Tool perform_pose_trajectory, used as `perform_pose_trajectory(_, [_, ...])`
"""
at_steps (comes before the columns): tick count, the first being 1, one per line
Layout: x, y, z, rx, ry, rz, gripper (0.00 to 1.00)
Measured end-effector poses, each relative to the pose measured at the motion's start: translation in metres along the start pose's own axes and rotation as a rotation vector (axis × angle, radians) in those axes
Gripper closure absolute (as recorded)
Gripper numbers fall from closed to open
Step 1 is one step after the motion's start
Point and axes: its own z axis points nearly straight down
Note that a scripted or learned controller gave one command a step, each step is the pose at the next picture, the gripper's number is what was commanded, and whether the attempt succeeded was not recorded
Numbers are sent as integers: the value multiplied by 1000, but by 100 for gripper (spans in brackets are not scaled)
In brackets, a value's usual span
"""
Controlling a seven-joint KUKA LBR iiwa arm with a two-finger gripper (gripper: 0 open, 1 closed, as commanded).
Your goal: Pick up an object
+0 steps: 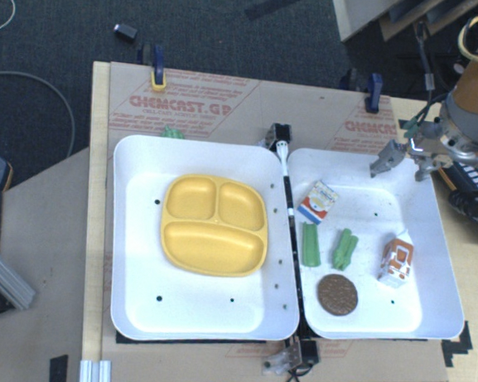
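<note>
Board (230, 102) under bins reads "CHEMCAST GP" in red, small cartons (317, 200) & (396, 261) w/ print too small to read lie in right bin (428, 315), gripper (405, 159) w/ fingers spread, holding nothing, over that bin's far edge.

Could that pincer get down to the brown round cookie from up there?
Probably yes. The pincer hangs over the right bin's far corner, and the cookie lies flat with nothing on it, apart from the green pieces.
</note>
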Motion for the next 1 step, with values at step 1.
perform_pose_trajectory(1, [57, -42, -151, -12, -1, -5, 0])
